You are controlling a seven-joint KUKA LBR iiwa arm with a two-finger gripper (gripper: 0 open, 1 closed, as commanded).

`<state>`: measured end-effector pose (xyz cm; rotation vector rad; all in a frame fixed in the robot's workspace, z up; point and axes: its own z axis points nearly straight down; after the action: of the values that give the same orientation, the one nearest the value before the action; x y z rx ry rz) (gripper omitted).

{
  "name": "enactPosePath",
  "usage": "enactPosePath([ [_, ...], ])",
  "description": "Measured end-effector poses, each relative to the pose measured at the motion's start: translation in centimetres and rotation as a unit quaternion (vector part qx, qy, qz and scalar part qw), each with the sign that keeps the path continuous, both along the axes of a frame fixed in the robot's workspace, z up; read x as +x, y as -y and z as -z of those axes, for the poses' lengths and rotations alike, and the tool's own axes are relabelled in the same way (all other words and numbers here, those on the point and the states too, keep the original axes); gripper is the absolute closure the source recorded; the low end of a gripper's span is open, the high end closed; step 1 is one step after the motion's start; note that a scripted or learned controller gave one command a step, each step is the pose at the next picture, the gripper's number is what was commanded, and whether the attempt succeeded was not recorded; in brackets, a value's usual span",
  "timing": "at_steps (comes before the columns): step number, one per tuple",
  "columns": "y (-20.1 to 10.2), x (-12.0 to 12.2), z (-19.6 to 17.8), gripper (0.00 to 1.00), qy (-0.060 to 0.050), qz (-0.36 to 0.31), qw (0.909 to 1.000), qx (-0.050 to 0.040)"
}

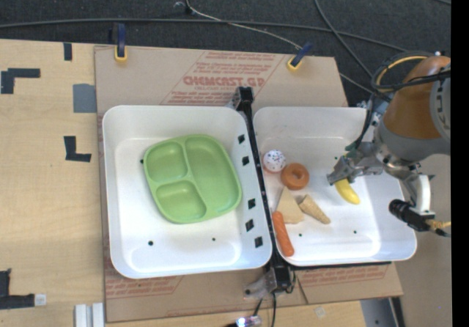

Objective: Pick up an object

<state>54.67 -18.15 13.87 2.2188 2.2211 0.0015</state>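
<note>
The banana [347, 191] is lying in the right bin [322, 248], near its right edge, its long way slanting from upper left to lower right. The pincer [346, 174] is touching its upper end; I cannot tell how wide it is. It might slip off the round skin and push the banana away.
</note>
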Motion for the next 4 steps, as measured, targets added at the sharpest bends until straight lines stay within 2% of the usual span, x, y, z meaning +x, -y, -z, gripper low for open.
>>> enactPosePath([
  [1, 0.2, 0.1, -4.2, 1.0, 0.001, 0.0, 1.0, -0.0003],
  [2, 0.2, 0.1, -6.6, 1.0, -0.001, 0.0, 1.0, 0.0001],
  [4, -11.4, 0.3, -8.8, 1.0, -0.001, -0.003, 1.0, 0.0016],
])
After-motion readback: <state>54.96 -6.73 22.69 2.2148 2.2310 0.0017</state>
